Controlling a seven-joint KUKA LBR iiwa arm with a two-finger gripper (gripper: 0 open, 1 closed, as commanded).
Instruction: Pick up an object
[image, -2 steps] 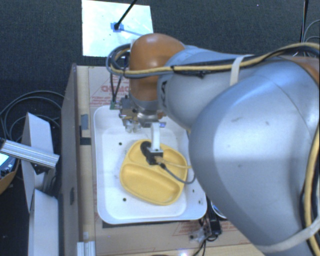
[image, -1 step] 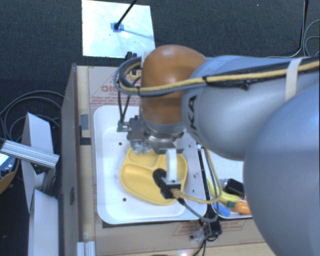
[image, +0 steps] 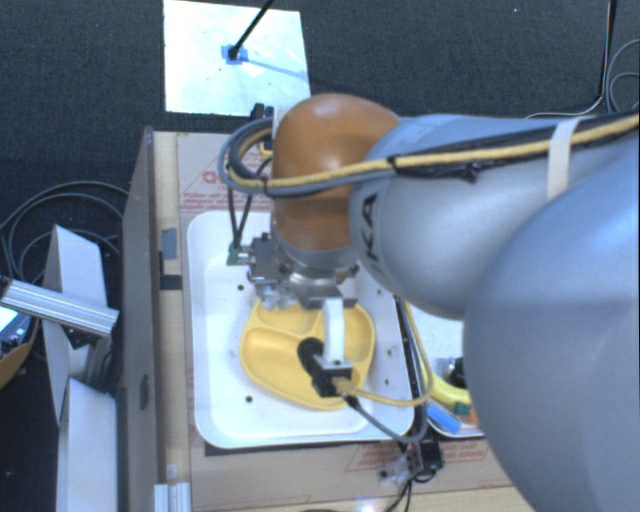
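Jaws hung directly over yellow dish (image: 272, 362) in white bin (image: 218, 300) (jaw opening hidden, couldn't tell).

Arm (image: 470, 220) extended — gripper (image: 297, 290) (beneath orange wrist (image: 320, 170)) points down.

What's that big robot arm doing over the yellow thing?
The grey robot arm reaches in from the right and hangs low over the left white bin. Its gripper sits right above a yellow dish-shaped thing lying in that bin. Its job is to pick something up, but from here you cannot tell whether it has grabbed the yellow thing. The arm covers most of the right bin, where a small yellow and blue thing peeks out.
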